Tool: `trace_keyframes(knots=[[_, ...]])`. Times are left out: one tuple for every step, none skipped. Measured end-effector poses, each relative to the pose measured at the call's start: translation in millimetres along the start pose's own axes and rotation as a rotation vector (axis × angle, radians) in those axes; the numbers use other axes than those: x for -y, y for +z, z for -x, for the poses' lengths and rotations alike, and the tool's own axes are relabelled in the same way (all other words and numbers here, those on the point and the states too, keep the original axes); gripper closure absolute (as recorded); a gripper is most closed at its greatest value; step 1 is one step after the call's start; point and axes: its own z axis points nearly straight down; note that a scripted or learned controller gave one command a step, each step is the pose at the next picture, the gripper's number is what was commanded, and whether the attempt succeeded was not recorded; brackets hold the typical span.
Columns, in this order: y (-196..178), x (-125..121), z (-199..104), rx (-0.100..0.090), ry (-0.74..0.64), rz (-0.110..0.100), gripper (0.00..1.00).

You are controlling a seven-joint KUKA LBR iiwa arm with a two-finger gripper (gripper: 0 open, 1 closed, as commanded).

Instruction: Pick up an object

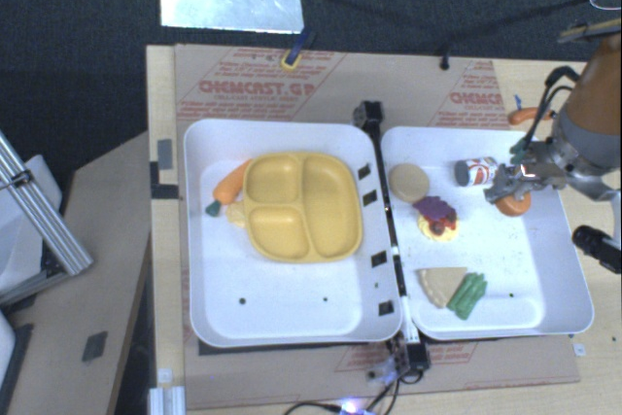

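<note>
The hand point(513, 182) hovered low in the right bin point(573, 306), just beside the small can point(474, 172); whether it was clenched I couldn't tell. The approach seemed underway; next it needed to close squarely on that can.

1. Small can point(474, 172) — white with red markings, lying on its side in the right bin, just left of the gripper.
2. Orange piece point(513, 203), perhaps a toy food item, largely hidden beneath the gripper.
3. Tan round disc point(409, 181) — flat, near the bin's left wall.
4. Purple-and-yellow toy point(436, 217) just below the disc.
5. Tan wedge point(440, 284) touching a green piece point(467, 295).
</note>
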Motion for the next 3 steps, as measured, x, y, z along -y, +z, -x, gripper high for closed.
trace_keyframes(knots=[[-2.1,0.6,-60.7,-0.004,-0.006,-0.002,1.0],[9.2,-7.6,-116.7,-0.003,-0.005,-0.004,1.0],[4.8,-14.0,-160.3,-0.003,-0.005,-0.002,1.0]])
